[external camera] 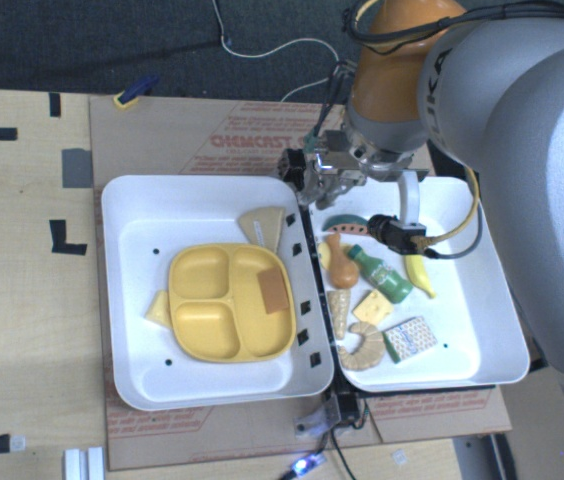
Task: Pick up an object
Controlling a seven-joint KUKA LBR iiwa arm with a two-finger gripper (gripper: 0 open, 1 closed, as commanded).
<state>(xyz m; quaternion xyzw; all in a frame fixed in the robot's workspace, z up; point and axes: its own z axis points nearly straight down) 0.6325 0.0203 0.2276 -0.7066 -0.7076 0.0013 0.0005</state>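
Note:
My gripper (324,190) hangs over the far end of the wall between the two bins, just above a small dark green piece (346,225). In the right bin (462,363) lie a green bottle (381,275), a yellow banana (420,274), a tan chicken leg (337,259), a pale cheese wedge (371,308), a cracker strip (340,310), a round biscuit (363,351) and a small blue-green box (409,338). None of them is lifted.
The left bin (127,268) bears a yellow divided plate (224,303) with a brown slab (274,290) on it, a beige wedge (265,225) behind it and a yellow wedge (157,310) at its left. The big grey arm (502,118) overhangs the right bin's far side.

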